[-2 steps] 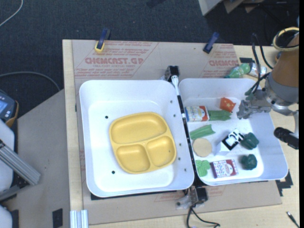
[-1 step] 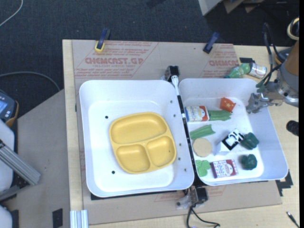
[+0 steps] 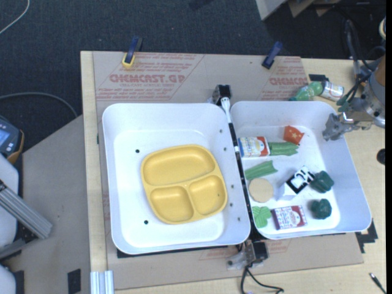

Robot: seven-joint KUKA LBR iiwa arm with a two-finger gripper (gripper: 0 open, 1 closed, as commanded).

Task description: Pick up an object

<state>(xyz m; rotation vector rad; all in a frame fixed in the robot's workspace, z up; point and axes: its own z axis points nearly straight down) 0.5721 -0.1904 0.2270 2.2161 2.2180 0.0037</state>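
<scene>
The right bin (image 3: 354, 164) holds several small items: a white carton (image 3: 254, 146), a green vegetable (image 3: 283, 147), a red-orange piece (image 3: 293, 133), a green pod (image 3: 260, 168), a tan disc (image 3: 261, 190), a black-and-white item (image 3: 299, 180), two dark green lumps (image 3: 323, 180) (image 3: 320, 208), a red box (image 3: 288, 217) and a green leaf (image 3: 261, 215). My gripper (image 3: 335, 127) hangs at the bin's far right rim, above and right of the red-orange piece, touching none of the items.
A yellow divided plate (image 3: 184, 181) lies in the left bin (image 3: 116, 139). A green-and-white object (image 3: 313, 90) rests on the board behind the right bin. Clamps (image 3: 130, 52) (image 3: 272, 55) grip the board's back edge.
</scene>
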